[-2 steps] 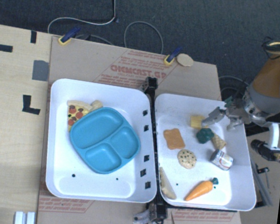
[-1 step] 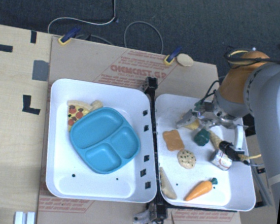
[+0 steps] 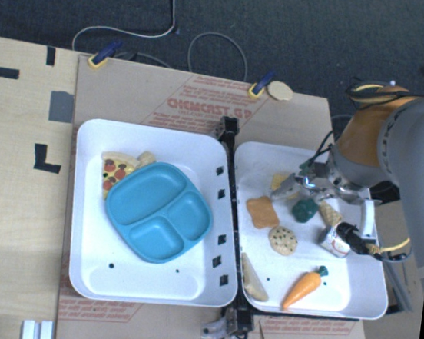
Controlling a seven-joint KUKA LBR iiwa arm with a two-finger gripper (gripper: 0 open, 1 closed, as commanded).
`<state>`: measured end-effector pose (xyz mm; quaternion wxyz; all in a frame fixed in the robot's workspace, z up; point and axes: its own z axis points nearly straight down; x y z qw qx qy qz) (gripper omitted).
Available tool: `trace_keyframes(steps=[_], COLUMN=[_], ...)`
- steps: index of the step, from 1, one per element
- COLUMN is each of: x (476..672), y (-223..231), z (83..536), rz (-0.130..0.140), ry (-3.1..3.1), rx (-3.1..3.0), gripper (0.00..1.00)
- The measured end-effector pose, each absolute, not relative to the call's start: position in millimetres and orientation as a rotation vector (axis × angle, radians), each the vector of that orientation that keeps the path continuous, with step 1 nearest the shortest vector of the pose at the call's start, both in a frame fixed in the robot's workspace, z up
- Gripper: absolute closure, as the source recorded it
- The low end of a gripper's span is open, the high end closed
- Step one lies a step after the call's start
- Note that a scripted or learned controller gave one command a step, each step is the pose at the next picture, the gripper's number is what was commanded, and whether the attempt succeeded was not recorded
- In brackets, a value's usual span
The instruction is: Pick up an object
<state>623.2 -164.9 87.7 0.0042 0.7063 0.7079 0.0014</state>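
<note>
The arm's gripper (image 3: pixel 308 187) hangs low over the upper part of the right bin (image 3: pixel 368 306), and the dark green lump (image 3: pixel 305 210) sits just under it, so I'd guess that is the object it is after. To do this well, I'd want the fingers dropped squarely either side of the green piece, keeping off the tan cracker (image 3: pixel 262 211) on one side and the pale stick-like piece (image 3: pixel 330 214) on the other, then a straight lift. Whether the fingers are apart or together I cannot tell; metal and cabling crowd that spot. The cookie (image 3: pixel 283 240) and carrot (image 3: pixel 303 288) lie clear, nearer the front. In the left bin (image 3: pixel 76 263) the blue tray (image 3: pixel 159 212) covers part of a pizza slice (image 3: pixel 117 168).
</note>
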Motion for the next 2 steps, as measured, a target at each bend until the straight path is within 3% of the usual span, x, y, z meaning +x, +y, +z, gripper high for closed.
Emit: trace_keyframes(steps=[1, 2], x=[671.0, 669.6], y=[-125, -126], z=[86, 96], rz=[0.004, 0.002], ry=[2.224, 2.223], rx=[2.213, 2.214], gripper=[0.0, 1.0])
